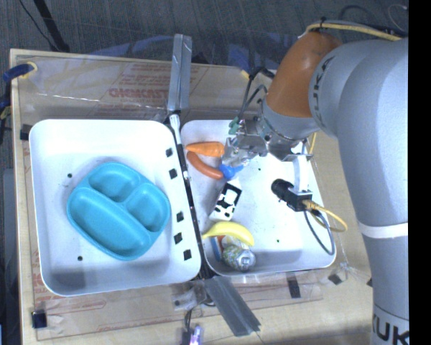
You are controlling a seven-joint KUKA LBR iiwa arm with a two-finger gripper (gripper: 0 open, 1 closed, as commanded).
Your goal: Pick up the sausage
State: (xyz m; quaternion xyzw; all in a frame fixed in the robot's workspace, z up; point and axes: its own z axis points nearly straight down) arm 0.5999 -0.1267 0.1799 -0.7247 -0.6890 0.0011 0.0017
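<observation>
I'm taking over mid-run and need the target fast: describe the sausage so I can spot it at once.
Look in the right bin, at its upper left corner beside the divider. The sausage lies there as a curved orange-red link, just under a carrot and left of the tool. Unlike the straighter carrot, it bends, and it is far from the yellow banana.

plate (118, 210) in left bin (50, 149) | sausage (201, 165), banana (228, 231) in right bin (273, 254)
</observation>
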